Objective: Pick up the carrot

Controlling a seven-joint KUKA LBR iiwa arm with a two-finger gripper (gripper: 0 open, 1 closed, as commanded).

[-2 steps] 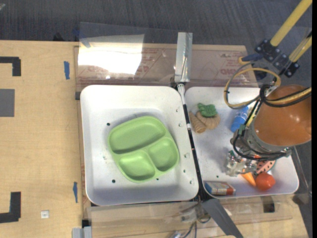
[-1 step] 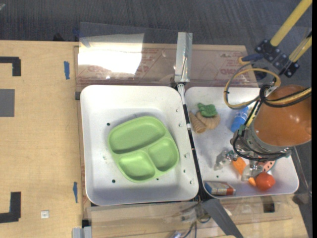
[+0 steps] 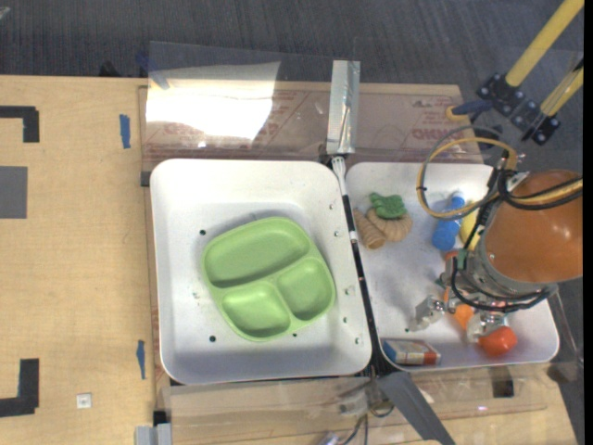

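Down in the right bin (image 3: 398, 276), fingers (image 3: 429, 315) near carrot (image 3: 462, 315).

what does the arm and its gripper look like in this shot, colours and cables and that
The arm shows a wide glossy orange band over a grey body. Yellow and black cables loop around it near the wrist. Below sits a dark, ringed wrist section and the small metallic grey gripper.

Red printed lettering runs along the clear plastic sheet (image 3: 435, 119) behind the right white bin (image 3: 398, 276), but it's too small and blurred to read. No other markings are legible.
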